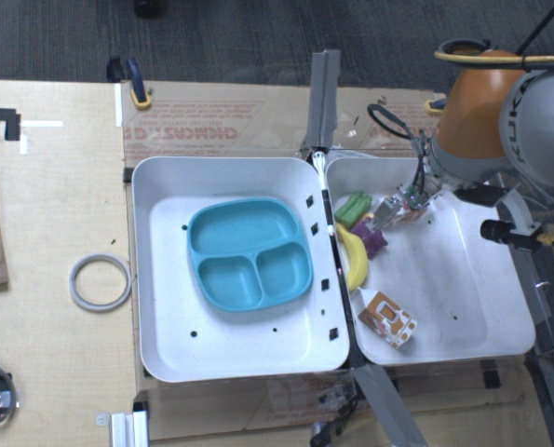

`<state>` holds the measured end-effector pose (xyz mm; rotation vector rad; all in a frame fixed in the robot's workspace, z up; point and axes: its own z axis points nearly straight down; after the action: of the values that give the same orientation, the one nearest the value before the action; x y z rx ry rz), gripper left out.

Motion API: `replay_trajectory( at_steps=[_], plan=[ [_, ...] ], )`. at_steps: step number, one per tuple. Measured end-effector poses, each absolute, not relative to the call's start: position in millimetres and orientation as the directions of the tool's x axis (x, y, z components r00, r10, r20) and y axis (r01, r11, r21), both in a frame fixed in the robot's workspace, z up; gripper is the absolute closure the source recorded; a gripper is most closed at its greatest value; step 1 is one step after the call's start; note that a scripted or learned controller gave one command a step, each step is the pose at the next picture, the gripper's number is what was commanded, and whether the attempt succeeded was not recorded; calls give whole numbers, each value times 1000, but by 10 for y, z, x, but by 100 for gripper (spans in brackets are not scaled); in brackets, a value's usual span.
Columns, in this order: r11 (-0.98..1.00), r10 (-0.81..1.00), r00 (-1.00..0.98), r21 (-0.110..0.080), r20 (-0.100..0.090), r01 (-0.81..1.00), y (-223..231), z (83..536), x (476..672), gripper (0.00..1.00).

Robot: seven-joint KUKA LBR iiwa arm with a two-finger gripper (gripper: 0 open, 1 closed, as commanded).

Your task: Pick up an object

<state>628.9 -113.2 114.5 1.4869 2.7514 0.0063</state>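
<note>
Reaching into the right bin [481,329], the pincer [399,207] hangs low, but nobody can tell how wide it is. A banana [354,257] lies just left and below it, running away from the camera, beside a green toy [352,207].

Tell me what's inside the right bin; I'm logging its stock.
The right bin holds a banana, a green item, a purple item and a brown-and-white packet. The gripper covers whatever lies beneath it.
</note>
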Motion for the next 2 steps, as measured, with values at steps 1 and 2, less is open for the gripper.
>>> replay_trajectory(
  at_steps=[1,2],
  plan=[
    [371,929,-370,36,-21,928,-1081,1086,6094,0],
    [597,802,-596,27,-35,802,-1056,1082,5781,0]
  ],
)
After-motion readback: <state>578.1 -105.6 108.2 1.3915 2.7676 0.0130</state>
